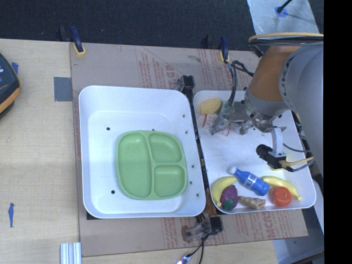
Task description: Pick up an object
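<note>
The two-finger gripper is lowered at twelve o'clock in the right-hand shallow white bin, just beside a yellow sponge-like block. Whether anything is clasped cannot be told. The approach step is judged in hand. Next, closure on the block is called for, then a lift.

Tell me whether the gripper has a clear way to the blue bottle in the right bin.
Probably yes. The blue bottle lies uncovered, bare bin floor between it and the gripper. The bananas and tomato crowd close beside it, though.
</note>
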Motion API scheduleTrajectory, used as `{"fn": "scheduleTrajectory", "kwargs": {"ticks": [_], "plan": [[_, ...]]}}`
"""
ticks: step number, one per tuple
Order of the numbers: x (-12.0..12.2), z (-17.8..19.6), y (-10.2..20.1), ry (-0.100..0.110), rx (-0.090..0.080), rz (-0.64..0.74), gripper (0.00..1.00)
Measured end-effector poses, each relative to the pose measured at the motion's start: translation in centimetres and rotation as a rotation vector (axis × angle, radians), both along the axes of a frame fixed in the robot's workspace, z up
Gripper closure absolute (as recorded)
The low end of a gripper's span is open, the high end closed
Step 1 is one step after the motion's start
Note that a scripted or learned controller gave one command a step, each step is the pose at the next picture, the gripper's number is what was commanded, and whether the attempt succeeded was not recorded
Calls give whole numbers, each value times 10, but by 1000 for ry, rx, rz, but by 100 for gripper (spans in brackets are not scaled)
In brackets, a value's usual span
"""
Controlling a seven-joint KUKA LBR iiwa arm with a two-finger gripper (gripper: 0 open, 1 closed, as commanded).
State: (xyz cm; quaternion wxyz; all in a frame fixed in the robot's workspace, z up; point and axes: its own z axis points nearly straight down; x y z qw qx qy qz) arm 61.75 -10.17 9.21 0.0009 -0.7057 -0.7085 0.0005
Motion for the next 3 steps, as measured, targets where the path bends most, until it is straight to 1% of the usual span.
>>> {"fn": "scheduleTrajectory", "kwargs": {"ticks": [1,3], "plan": [[39,0,9,0,0,1,0],[39,0,8,2,0,3,0]]}}
